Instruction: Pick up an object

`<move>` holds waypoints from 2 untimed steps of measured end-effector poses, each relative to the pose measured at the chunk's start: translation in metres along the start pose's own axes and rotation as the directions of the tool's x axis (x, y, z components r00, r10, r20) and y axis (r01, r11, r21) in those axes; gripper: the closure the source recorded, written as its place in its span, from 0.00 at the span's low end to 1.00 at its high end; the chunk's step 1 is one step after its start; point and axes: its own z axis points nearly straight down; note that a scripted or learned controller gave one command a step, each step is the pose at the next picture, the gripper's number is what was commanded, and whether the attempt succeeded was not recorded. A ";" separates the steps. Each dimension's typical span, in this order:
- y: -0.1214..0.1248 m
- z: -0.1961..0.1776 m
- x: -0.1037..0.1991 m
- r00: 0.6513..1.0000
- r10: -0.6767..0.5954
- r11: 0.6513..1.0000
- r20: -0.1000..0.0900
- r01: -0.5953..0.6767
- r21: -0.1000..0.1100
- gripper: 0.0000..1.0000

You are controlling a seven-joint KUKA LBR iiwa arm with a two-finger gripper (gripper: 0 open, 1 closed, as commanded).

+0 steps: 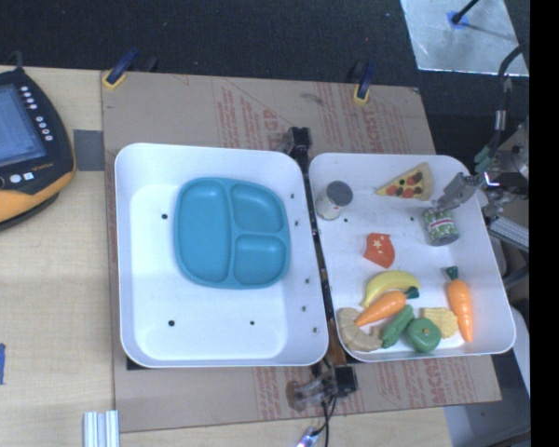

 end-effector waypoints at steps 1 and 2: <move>-0.071 0.145 0.013 1.000 -0.002 1.000 -0.001 0.002 0.002 0.00; -0.045 0.164 0.084 1.000 -0.004 1.000 0.000 0.004 0.001 0.00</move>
